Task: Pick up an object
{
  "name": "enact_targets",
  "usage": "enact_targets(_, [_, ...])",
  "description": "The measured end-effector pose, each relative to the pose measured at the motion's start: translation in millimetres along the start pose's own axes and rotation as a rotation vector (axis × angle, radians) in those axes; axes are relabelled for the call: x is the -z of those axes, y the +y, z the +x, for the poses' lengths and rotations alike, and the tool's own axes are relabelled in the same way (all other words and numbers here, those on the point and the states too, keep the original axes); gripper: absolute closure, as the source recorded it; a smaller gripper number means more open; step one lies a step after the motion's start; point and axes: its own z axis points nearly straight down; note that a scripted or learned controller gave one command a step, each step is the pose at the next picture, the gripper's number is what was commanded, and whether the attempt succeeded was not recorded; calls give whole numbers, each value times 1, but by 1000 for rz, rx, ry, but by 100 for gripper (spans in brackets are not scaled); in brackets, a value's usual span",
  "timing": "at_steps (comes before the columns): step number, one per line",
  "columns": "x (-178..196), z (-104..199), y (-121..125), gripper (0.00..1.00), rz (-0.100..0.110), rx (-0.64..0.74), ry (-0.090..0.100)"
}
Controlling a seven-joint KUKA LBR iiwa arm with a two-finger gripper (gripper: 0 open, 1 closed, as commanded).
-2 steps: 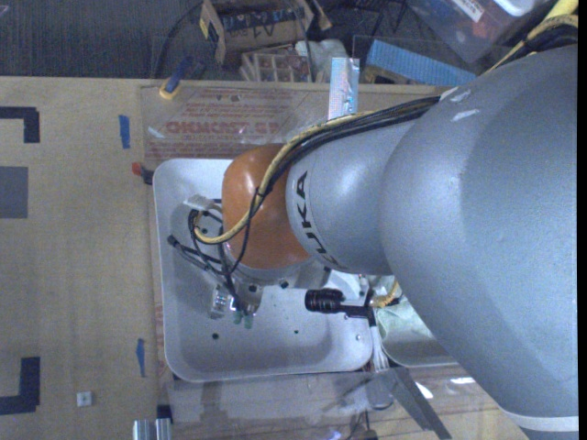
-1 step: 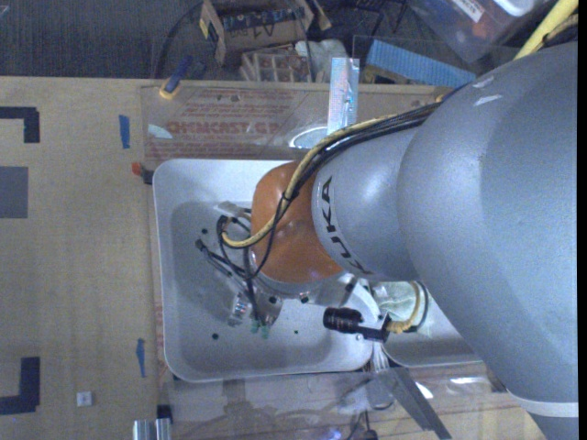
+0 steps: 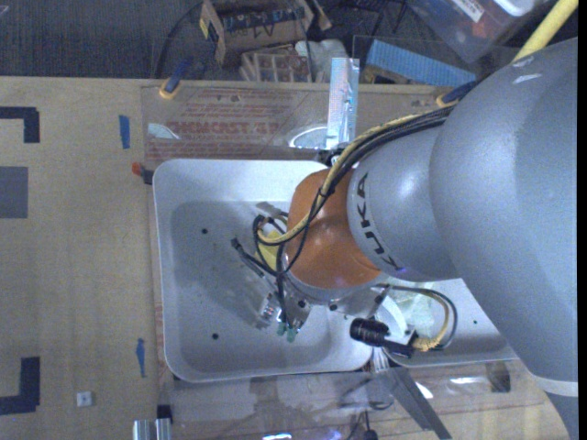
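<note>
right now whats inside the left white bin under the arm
The arm's orange band and gripper hang over the white bin. Its visible floor shows bare white with small dark holes. Whatever lies beneath the arm is covered.

A: Arm, grey with an orange band, takes up the right half of the frame, reaching down into the left white bin.

B: Gripper?

A: Gripper sits low at frame centre over the bin floor. Fingers too small to read. Yellow and black cables loop beside the wrist.
</note>
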Motion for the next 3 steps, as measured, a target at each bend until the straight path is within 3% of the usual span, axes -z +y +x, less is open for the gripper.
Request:
enact_targets(1, [0,5,13,100,5,204,-8])
enact_targets(3, [20,1,13,100,-4,196,-17])
